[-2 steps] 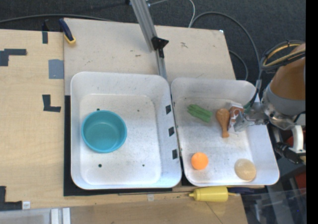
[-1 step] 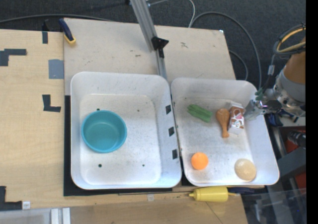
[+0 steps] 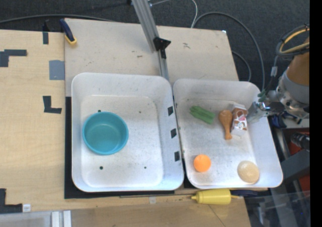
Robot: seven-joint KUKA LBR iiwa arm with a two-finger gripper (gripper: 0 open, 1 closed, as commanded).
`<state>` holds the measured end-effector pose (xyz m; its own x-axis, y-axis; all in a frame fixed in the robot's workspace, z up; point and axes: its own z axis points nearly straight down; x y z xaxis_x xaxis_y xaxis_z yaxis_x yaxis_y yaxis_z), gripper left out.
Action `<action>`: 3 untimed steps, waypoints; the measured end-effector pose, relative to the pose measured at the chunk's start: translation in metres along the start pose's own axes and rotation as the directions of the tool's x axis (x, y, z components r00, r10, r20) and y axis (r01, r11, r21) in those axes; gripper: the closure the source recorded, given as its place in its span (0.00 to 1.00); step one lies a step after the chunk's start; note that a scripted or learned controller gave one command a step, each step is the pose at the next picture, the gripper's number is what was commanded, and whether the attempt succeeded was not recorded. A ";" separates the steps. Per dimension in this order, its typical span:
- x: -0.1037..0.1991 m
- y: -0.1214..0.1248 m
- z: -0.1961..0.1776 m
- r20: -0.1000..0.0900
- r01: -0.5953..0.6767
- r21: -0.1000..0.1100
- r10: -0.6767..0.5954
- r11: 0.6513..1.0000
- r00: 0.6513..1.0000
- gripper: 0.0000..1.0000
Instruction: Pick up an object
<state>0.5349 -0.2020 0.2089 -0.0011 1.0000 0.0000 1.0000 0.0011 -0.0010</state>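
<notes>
While the desk (image 3: 30, 95) spreads pale wood toward 9 o'clock, two shallow white bins sit side by side on it, rims touching along the middle. The left bin (image 3: 75, 120) carries one thing, a round blue bowl (image 3: 105, 133), upright, at 8 o'clock of its floor; the rest of that floor is bare speckled white.

The right bin (image 3: 211, 87) carries the loose things that could be picked. A green piece (image 3: 202, 114) lies at 11 o'clock. A brown drumstick shape (image 3: 226, 122) lies near the centre, touching a small red-and-white packet (image 3: 239, 119) on its 3 o'clock side. An orange ball (image 3: 202, 163) rests at 7 o'clock and a beige round lump (image 3: 248, 171) at 5 o'clock, well apart from each other.

The arm (image 3: 297, 77) comes in at 3 o'clock, and its gripper (image 3: 259, 106) hangs at the right bin's 2 o'clock rim, just beside the packet; whether it is wide or narrow cannot be told, and nothing is seen held in it.

Open floor lies along the right bin's 12 o'clock wall and between the ball and the lump. A yellow bottle (image 3: 214, 197) lies on the desk against that bin's 6 o'clock edge.

Print on the packet is too small to read.
</notes>
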 end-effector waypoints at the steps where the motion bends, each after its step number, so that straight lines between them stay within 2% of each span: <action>1: 0.050 0.015 0.009 -0.001 0.005 0.001 -0.005 1.000 1.000 1.00; 2: 0.103 0.030 -0.004 -0.002 0.006 -0.001 -0.006 1.000 1.000 1.00; 3: 0.158 0.055 0.000 -0.001 0.007 0.000 -0.007 1.000 1.000 1.00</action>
<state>0.5901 -0.0443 0.2090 -0.0080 1.0000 0.0014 1.0000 0.0080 -0.0007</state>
